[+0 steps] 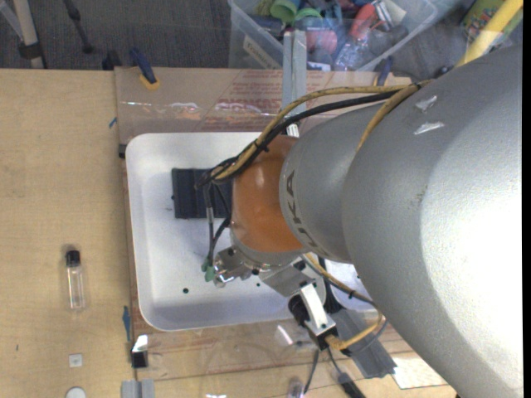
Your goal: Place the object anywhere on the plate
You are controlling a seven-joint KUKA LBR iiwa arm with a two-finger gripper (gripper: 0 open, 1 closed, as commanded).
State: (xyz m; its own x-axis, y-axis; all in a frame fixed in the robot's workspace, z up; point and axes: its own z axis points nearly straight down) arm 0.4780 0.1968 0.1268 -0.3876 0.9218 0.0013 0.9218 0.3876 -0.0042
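The grey arm with its orange band [261, 206] reaches in from the right and covers most of the white bin [158, 247]. Its wrist hangs over the middle of the bin. The gripper [218, 269] sits low near the bin's floor, mostly hidden under the wrist, with a small greenish bit at its tip. A flat black rectangular thing [189, 193] lies on the bin floor at the upper left, partly covered by the arm and its cables. I cannot tell whether anything is held.
A small clear vial [75, 279] lies on the wooden bench left of the bin. A blue clip [148, 76] sits at the bench's back edge. A clear tub of coloured toys [332, 15] stands behind. Small parts [138, 351] lie near the bin's front left corner.
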